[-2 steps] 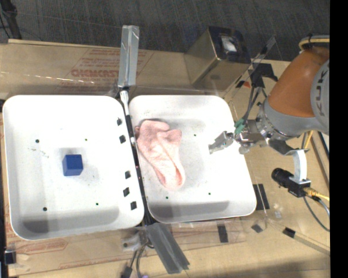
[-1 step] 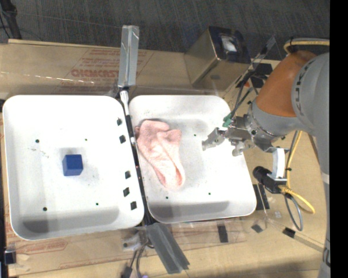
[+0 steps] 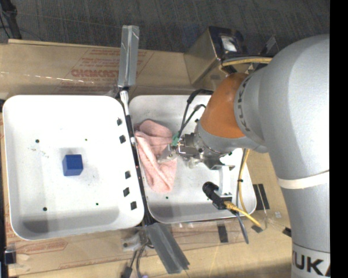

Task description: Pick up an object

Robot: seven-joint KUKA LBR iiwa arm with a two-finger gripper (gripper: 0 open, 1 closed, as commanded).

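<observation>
A crumpled pink cloth [image 3: 155,154] lies against the left wall of the right bin [image 3: 162,210]. A small blue cube [image 3: 73,164] sits in the left bin [image 3: 23,114], left of its middle. My gripper [image 3: 177,149] is low in the right bin, at the cloth's right edge, and touches or nearly touches the fabric. The wrist and its fittings cover the fingertips, so their state is hidden. The grey arm with its orange band [image 3: 223,113] reaches in from the right and covers much of the right bin.
A metal divider bar [image 3: 127,57] runs between the bins, with black clips along the shared wall [image 3: 129,172]. The bench is brown cardboard [image 3: 64,68]. A small box-shaped device [image 3: 220,45] stands behind the right bin.
</observation>
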